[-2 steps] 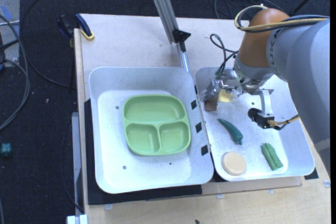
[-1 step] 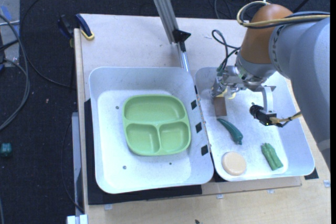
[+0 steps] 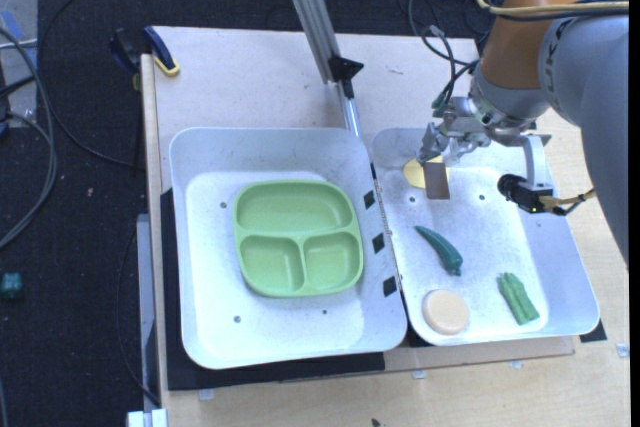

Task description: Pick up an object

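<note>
Trouble could come because the tool (image 3: 436,177) hung low over the yellow piece (image 3: 414,174) at the right bin's (image 3: 560,245) back edge, its grip too hidden to tell, so it might slip off that flat thing.

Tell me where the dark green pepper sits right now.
The dark green pepper lies in the middle of the right bin, below the gripper, above the round tan bun and left of the light green vegetable.
</note>
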`<state>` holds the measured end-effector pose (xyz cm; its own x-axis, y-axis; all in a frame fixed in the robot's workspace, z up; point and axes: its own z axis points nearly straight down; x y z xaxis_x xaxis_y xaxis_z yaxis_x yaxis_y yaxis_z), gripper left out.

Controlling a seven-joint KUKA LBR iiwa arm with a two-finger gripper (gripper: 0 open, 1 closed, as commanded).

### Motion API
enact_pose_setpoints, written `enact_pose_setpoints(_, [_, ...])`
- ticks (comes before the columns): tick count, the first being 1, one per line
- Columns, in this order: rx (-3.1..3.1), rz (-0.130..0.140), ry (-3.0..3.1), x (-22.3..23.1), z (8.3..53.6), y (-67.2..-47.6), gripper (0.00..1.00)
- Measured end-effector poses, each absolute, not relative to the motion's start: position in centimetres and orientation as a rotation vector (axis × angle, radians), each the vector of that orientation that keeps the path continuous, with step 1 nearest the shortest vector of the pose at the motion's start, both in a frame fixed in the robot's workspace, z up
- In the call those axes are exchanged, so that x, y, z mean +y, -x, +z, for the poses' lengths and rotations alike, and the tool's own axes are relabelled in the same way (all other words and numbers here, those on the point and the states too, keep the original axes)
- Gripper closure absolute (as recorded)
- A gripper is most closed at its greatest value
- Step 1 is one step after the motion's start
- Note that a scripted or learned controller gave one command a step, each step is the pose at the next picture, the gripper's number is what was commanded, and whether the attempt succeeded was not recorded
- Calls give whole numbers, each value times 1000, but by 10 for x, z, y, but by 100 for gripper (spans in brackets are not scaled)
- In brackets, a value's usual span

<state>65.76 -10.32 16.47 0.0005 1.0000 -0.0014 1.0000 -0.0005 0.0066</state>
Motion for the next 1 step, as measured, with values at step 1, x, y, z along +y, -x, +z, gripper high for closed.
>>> enact_pose_setpoints(1, [2217,6,-2217,-112,214,-659,100])
